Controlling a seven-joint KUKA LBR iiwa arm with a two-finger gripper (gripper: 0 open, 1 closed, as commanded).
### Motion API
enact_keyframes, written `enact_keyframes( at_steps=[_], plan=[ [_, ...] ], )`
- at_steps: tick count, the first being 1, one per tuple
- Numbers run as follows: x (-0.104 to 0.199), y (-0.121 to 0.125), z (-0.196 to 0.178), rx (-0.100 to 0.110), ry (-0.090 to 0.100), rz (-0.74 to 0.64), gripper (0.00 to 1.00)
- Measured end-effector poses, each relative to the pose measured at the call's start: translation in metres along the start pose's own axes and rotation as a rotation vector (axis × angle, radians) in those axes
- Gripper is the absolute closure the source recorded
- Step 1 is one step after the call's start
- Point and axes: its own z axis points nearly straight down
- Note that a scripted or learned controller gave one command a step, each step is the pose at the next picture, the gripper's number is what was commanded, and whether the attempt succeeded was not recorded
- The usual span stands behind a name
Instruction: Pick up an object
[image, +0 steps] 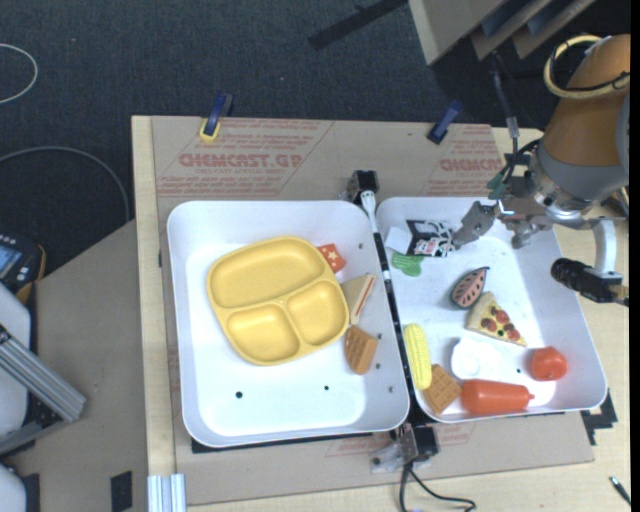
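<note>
The arm (585, 120) reaches in from the right and hangs over the top of the right bin (590, 350). The gripper (478, 222) points down and to the left, toward a small black and white toy (430, 238) in the bin's top left part. Its tip is just beside that toy. I cannot tell how the gripper is set, and I see nothing in it.

No toy is picked up, so I think the arm is at the reaching step. The black and white toy looks like the one it is going for.

Other toys lie in the same bin: a green bit (407, 264), a watermelon slice (468, 287), a pizza slice (495, 321), a corn cob (417, 354), a tomato (547, 364) and a carrot (494, 397). The left bin (190, 300) has a yellow tray (277, 298) in it.

Next, I think the gripper needs to go down over the black and white toy and close on it. The bin wall is near, so it may bump.
</note>
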Motion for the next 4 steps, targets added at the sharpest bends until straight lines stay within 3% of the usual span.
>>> enact_keyframes(
  at_steps=[2,3,4],
  plan=[
    [-0.002,-0.006,0.117,0.0,0.0,0.0,0.0],
    [-0.002,-0.003,0.102,-0.009,-0.002,0.001,1.0],
    [-0.011,0.004,0.044,-0.017,-0.005,0.0,1.0]
  ],
)
